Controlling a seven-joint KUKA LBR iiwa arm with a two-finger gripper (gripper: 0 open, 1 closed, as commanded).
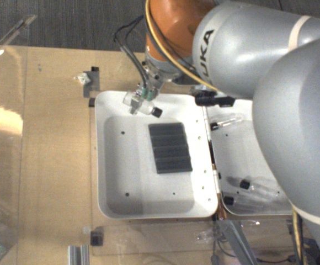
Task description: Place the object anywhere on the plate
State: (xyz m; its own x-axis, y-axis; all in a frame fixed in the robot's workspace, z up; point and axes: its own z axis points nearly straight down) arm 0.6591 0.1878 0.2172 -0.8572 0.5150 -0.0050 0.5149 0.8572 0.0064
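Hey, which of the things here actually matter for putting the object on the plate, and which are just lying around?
For the job:
gripper, above the left bin's far edge
dark ribbed plate, flat in the left bin

Lying about:
clear tubes in the right bin
black block on the bench

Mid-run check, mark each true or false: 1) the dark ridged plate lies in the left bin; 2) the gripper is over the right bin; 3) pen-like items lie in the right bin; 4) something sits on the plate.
1) True: the dark ridged plate lies flat in the left bin.
2) False: the gripper hangs at the left bin's upper edge.
3) True: pen-like items lie in the right bin.
4) False: the plate's top is bare.
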